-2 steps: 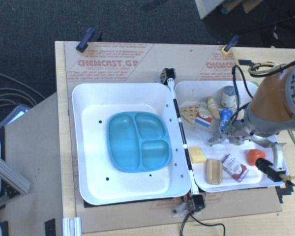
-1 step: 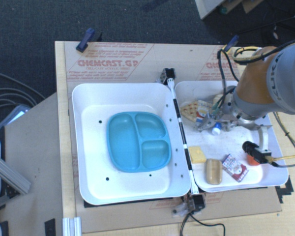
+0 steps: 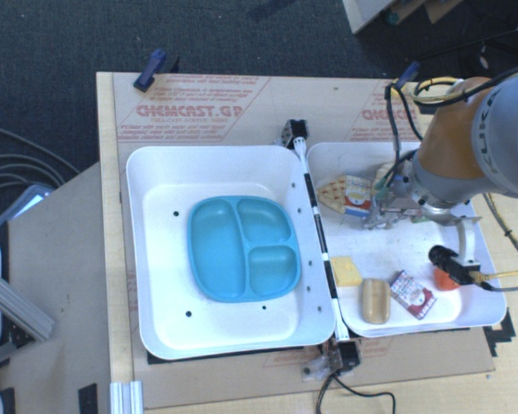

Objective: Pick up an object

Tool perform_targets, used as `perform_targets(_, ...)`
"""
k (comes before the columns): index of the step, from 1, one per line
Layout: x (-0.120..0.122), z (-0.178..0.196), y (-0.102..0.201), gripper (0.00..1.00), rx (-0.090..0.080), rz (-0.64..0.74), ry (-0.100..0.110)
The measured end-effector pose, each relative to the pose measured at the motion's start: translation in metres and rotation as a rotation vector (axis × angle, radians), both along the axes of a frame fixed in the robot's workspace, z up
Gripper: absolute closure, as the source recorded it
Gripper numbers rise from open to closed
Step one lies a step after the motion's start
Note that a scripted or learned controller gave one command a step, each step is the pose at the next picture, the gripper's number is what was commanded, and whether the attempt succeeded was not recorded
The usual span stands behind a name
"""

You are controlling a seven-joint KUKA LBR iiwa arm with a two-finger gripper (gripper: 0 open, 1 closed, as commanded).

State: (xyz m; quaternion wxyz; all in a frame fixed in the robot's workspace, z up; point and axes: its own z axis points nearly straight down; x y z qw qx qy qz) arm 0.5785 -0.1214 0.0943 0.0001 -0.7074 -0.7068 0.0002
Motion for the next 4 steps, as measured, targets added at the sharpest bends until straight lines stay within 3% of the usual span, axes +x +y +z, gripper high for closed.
perform_targets(1,0.0,0.0,0.0,0.0,0.0,0.001,-0.001)
perform_targets(2,0.001,0.01,0.0,1.0,0.0,0.0,-0.002)
perform_targets(3,0.001,0.02,0.001,1.0,0.0,0.001,-0.004)
perform_targets(4,0.001,0.02,0.001,0.0,0.0,0.0,-0.003)
